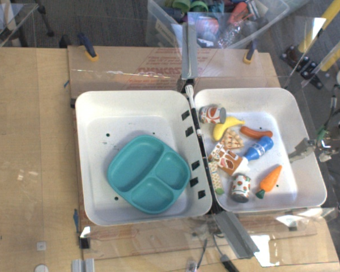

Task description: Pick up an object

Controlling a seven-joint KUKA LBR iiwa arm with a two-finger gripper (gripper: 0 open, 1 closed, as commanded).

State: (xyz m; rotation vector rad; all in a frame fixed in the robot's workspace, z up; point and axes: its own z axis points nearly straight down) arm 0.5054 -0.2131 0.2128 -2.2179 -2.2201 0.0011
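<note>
Wooden bench (34, 152) carries two white bins; the left bin (96, 112) holds a teal divided plate (148, 173). Toy foods, including a carrot (270, 178), banana (226, 128) and blue bottle (259, 148), lie clustered in the right bin (283, 103)

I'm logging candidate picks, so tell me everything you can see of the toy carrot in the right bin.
The carrot is a small orange toy, plastic by its look, tapered, with a green stub at its lower-left end. It lies flat and slanted on the floor of the right bin, near the front right corner, pointed tip up and to the right. It appears to touch nothing else; a small can stands just to its left.
</note>
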